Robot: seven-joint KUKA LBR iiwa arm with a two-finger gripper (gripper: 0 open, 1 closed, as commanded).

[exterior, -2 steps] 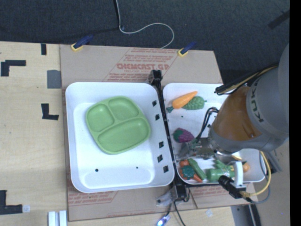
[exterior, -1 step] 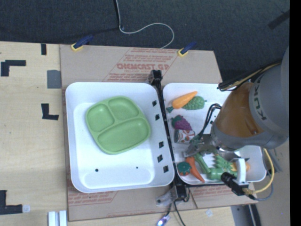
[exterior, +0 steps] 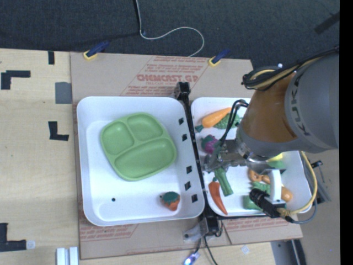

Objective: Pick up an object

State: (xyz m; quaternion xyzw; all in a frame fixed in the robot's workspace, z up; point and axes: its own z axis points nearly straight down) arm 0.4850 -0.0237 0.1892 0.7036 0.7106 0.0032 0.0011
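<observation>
Toy vegetables (exterior: 216, 195) crowd the right bin (exterior: 304, 173) beneath the gripper (exterior: 216, 160), whose grip state I cannot tell

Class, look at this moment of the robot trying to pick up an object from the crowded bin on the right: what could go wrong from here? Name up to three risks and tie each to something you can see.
1. The toys in the right bin lie packed together, so the tool might grab two or nudge the carrot aside.
2. The tool works close to the divider between the bins and could bump it.
3. The arm hides much of the bin from the camera, so a missed grasp may go unseen.
</observation>
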